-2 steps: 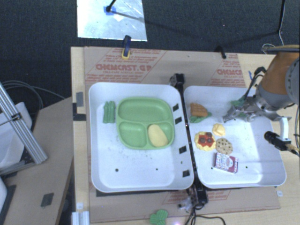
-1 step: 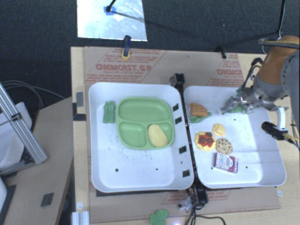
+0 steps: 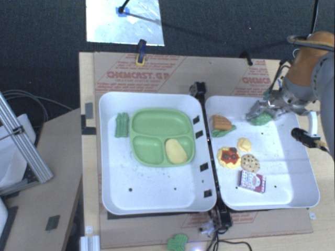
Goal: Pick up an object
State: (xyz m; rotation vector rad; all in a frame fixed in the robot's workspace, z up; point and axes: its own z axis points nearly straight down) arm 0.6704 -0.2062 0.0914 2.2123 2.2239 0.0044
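Note:
My gripper (image 3: 263, 110) reaches down into the far part of the right bin (image 3: 293, 192), right at a small green object (image 3: 261, 119) that lies partly under it. Whether the green object is gripped is not visible. Other items in this bin are a tan and orange sandwich-like toy (image 3: 221, 122) with a green leaf piece (image 3: 224, 133), a yellow lump (image 3: 244, 144), a pizza slice toy (image 3: 229, 157), a cookie (image 3: 250, 163) and a red and white packet (image 3: 252, 181).
The left bin (image 3: 115, 192) holds a green divided plate (image 3: 157, 132) with a yellow item (image 3: 176, 150) in one compartment, and a green bean bundle (image 3: 122, 125) beside it. A green object (image 3: 178, 241) lies outside the bins at the front edge.

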